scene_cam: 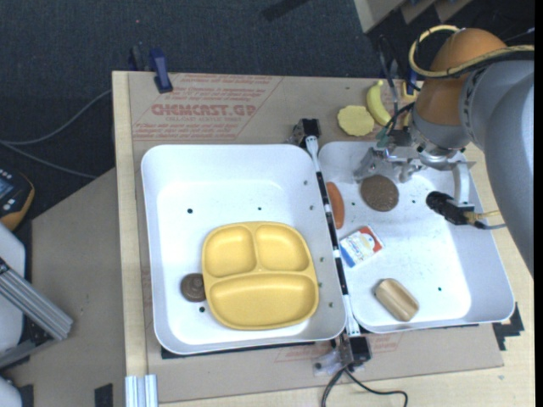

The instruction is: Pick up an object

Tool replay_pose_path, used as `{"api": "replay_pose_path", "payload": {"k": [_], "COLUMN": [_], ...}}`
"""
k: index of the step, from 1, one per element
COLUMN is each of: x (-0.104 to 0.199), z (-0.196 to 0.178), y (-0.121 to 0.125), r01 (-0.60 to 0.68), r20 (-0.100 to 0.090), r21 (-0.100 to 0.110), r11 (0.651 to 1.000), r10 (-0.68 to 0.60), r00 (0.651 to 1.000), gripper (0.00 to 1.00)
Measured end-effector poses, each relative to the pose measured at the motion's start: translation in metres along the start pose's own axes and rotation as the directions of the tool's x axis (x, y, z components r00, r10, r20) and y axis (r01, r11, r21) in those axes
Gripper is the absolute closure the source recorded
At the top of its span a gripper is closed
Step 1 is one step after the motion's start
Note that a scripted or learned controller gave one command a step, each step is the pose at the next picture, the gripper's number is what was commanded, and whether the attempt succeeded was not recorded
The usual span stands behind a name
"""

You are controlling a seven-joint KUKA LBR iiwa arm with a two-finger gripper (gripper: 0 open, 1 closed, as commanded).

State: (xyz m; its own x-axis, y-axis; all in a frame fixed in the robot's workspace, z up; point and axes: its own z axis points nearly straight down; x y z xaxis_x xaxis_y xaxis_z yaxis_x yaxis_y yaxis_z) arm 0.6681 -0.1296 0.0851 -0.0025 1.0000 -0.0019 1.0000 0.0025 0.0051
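Near edge of right bin (475, 308): tan wooden block (396, 299), lying free. Beside the divider: small red-and-white packet (360, 246), then orange oblong piece (336, 204) against the wall. In left bin (161, 227): yellow divided tray (257, 275), brown disc (193, 287) touching its left edge. Farther back in right bin: brown round object (379, 193), directly beneath gripper (392, 161); finger opening and any hold impossible to tell. Beyond the bins: yellow toy fruit (363, 115) on the bench.
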Motion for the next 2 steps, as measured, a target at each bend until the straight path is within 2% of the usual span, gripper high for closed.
{"api": "replay_pose_path", "payload": {"k": [1, 2], "x": [0.003, 0.013], "z": [0.000, 0.000], "y": [-0.044, 0.001], "r01": [-0.004, 0.000], "r20": [-0.003, 0.000], "r21": [0.010, -0.001], "r11": [1.000, 1.000], "r10": [0.004, 0.000], "r00": [1.000, 1.000], "gripper": [0.00, 0.00]}}
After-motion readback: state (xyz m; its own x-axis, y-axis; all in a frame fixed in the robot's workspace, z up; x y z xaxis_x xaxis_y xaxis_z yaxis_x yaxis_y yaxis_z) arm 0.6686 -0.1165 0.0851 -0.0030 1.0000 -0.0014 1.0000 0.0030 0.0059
